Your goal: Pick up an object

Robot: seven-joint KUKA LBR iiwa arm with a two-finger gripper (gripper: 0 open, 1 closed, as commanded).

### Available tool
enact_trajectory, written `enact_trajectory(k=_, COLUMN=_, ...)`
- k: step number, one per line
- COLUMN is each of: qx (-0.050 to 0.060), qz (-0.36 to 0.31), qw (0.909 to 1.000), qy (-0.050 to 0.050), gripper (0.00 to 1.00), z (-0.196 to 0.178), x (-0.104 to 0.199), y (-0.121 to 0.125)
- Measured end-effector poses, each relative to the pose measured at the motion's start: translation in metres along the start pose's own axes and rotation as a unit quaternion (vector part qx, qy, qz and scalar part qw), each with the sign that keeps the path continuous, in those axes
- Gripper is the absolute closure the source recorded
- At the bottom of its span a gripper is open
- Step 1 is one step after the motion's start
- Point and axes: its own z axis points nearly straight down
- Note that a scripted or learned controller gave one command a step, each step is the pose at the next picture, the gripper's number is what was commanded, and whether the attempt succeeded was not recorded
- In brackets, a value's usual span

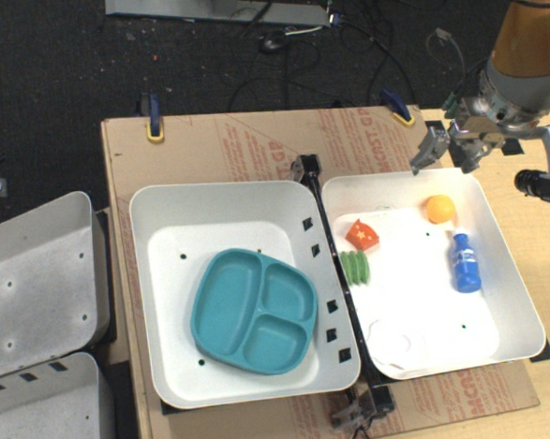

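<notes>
The tool [448,148] hangs above the far rim of the right bin [509,338], its two fingers spread apart and holding nothing. I read this as a hover ahead of a descent, since no object sits between the fingers. The candidate objects lie in the right bin: an orange ball [440,209] nearest the tool, a blue bottle [465,262] lying on its side just beyond it, a red piece [362,235] and a green piece [355,267] beside the inner wall. The left bin [163,362] holds a teal divided plate [253,310], well apart.
</notes>
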Motion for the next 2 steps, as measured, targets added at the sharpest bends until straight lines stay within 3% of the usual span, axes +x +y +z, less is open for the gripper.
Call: enact_trajectory(k=2, qx=0.002, qz=-0.001, qw=1.0000, qy=0.001, gripper=0.00, z=0.107, x=0.002, y=-0.003)
